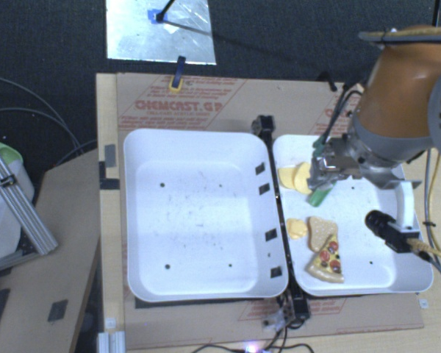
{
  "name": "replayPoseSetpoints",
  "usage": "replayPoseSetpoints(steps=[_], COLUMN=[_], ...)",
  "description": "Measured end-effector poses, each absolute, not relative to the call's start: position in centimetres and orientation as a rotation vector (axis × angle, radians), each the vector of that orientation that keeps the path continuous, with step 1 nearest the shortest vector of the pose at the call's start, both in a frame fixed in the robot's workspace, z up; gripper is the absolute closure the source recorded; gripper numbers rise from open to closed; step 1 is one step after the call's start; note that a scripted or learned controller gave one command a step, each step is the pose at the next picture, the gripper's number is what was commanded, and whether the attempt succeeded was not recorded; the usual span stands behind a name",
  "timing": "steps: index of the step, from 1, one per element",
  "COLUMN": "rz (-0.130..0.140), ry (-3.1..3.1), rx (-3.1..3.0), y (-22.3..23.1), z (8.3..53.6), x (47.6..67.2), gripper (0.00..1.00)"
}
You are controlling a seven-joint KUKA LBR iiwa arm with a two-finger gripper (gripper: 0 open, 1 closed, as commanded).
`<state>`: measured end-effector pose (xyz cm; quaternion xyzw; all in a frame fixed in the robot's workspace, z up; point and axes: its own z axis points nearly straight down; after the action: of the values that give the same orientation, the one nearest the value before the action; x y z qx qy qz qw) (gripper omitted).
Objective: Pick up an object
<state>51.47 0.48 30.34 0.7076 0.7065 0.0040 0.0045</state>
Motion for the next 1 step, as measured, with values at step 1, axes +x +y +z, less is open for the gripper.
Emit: replayPoseSetpoints(steps=[1], rz=[0.004], ry=[2.235], rx=[2.21], y=[7.53], z=[28.14], x=[48.59], gripper=[1.0])
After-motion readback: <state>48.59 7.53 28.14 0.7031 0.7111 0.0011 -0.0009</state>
